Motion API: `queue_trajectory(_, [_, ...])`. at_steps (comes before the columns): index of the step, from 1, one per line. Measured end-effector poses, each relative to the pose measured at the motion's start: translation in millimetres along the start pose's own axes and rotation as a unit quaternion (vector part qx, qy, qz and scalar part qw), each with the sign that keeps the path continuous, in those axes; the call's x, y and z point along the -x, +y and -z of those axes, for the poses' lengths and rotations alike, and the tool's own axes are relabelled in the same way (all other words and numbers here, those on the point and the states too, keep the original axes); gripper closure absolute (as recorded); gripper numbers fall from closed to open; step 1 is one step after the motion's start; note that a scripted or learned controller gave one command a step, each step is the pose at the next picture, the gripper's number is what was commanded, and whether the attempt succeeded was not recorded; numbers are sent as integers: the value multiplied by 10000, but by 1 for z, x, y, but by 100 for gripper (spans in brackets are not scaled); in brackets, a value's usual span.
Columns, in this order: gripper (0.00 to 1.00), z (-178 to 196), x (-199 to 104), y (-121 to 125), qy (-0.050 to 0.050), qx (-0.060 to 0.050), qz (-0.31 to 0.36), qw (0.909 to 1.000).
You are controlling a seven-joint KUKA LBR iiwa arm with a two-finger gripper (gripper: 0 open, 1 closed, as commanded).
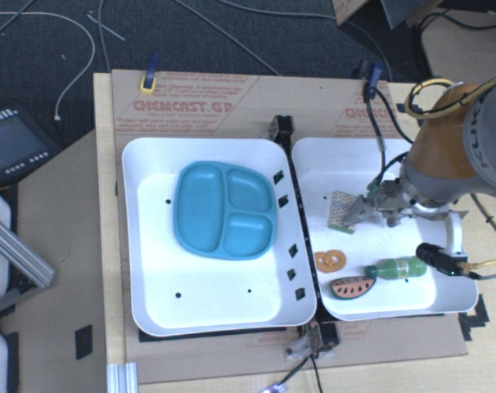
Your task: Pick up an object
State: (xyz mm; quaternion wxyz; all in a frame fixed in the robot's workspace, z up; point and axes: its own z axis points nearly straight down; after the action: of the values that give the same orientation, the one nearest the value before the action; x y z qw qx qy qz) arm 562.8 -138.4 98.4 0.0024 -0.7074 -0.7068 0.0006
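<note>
My gripper (361,212) is low in the right bin (346,158), reaching in from the right. Its tip is right at the edge of a small grey-green patterned square (340,209) lying on the bin floor; whether they touch is unclear. In front of it lie an orange ring-shaped piece (331,260), a watermelon slice toy (352,286) and a green bottle (400,268) on its side. The grey arm with its orange band (444,150) rises to the right.
The left bin (150,236) holds a blue divided plate (225,210). A black divider with clips (290,219) runs between the bins. Cables cross the bench behind the right bin.
</note>
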Motion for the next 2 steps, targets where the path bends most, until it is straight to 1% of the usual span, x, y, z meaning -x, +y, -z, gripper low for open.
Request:
queue_trajectory(1, [100,14,0,2,-5,30,5,10000])
queue_trajectory(2, [100,71,-10,0,-16,48,15,10000])
